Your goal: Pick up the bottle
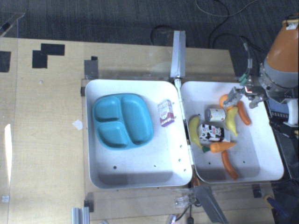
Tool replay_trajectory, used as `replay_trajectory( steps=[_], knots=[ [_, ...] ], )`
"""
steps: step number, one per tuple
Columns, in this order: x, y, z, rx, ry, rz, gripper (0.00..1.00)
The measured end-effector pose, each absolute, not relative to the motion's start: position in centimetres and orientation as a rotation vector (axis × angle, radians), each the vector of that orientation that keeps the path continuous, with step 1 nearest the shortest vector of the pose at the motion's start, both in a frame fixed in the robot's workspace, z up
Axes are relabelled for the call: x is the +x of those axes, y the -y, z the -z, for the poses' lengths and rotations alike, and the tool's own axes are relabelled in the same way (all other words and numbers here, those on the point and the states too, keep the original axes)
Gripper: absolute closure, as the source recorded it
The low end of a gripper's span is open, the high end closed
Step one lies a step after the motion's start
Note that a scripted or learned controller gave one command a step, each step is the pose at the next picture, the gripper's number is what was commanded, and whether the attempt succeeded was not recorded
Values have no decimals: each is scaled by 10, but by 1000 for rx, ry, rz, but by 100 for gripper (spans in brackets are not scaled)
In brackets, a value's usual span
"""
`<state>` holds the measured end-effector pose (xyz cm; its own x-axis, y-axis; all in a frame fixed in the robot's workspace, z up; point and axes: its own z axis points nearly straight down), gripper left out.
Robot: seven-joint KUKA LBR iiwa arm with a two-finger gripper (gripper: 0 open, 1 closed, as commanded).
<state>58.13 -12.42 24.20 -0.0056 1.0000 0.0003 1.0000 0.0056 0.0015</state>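
The bottle [211,132], white with black cow-like patches, lies on its side in the middle of the right bin [261,171]. It is wedged between a yellow-green banana [194,132] on its left and an orange carrot [222,147] below it. My gripper [243,98] hangs over the bin's upper right part, above and to the right of the bottle and apart from it. Its fingers stand open with nothing between them.
A grey can [216,114], a second banana [231,121] and more carrots [243,114] [229,165] crowd the bottle. The left bin [140,176] holds a blue divided plate [123,120] and a small purple-and-white carton [166,112]. A metal divider post [178,55] stands between the bins.
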Motion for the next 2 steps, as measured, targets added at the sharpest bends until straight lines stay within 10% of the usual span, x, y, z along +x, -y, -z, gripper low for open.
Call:
replay_trajectory(
  steps=[1,2],
  knots=[
    [669,146,-154,2556,-1825,0,0],
    [670,127,-176,2580,-1789,-4,0]
  ],
)
